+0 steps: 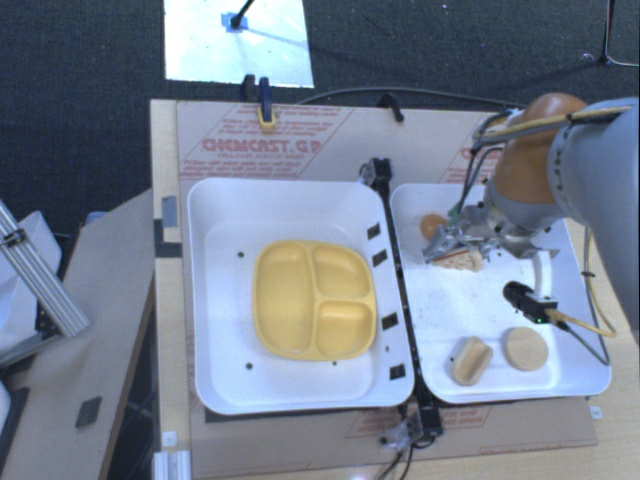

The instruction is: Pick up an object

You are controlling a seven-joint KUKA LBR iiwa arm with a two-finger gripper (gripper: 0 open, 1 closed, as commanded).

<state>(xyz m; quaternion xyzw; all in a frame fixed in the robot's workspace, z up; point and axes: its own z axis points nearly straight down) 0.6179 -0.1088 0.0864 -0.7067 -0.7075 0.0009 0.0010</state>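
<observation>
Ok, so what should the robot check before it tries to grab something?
1. Gripper is over the right bin: ok, low near the bin's upper left.
2. Something is under it to grab: ok, a pale piece lies right at the gripper, with an orange ball beside it.
3. Fingers are placed around the piece: cannot tell, the view is too small.
4. Other things are out of the way: ok, the tan roll and the round disc lie apart, near the front.
5. Yellow tray is out of the way: ok, it sits in the left bin.
</observation>
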